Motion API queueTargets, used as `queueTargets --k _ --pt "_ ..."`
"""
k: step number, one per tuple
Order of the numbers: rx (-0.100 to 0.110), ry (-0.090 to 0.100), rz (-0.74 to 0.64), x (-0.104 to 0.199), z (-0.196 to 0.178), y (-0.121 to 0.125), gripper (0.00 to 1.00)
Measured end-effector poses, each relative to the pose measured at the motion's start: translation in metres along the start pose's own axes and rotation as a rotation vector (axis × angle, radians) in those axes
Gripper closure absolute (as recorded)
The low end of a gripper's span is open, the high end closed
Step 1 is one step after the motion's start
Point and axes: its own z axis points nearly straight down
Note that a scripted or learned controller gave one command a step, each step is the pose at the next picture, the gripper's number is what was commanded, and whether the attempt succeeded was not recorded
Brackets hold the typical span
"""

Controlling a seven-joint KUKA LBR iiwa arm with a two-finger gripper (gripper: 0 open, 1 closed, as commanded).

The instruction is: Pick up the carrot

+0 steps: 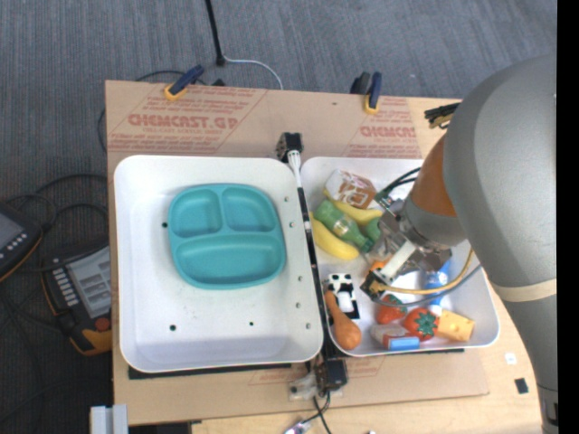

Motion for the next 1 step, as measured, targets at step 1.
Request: queueTargets --k 1 --pt "-0.006 0.004 -0.001 0.0016 -0.0003 0.0008 0.00"
